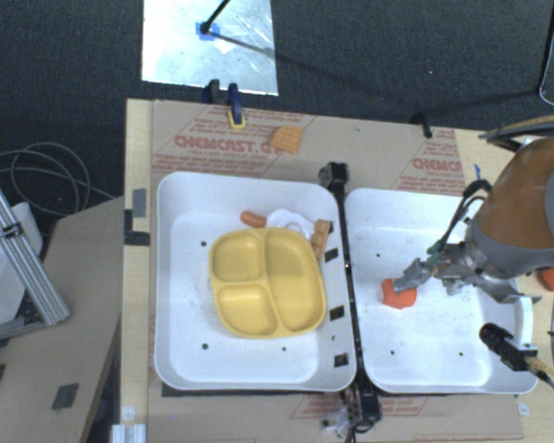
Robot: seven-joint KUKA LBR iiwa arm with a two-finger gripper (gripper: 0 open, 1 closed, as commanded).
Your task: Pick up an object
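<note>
A small orange-red block (396,295) lies on the floor of the right bin (427,363), near its left side. My gripper (413,277) reaches in from the right and sits just above and to the right of that block, its fingertips touching or almost touching the block's top edge. The grey arm with its orange band (538,197) rises behind it at the right edge. In the left bin (178,257) rests a yellow divided plate (266,282). Behind the plate lie a small orange sausage-shaped piece (254,219), a white object (289,221) and a tan block (322,235).
A black divider clamp (336,175) stands between the two bins at the back. A tan sponge-like piece (287,139) and a blue-yellow clip (235,107) lie on the cardboard behind the bins. A black part (504,346) of the arm hangs over the right bin's front right.
</note>
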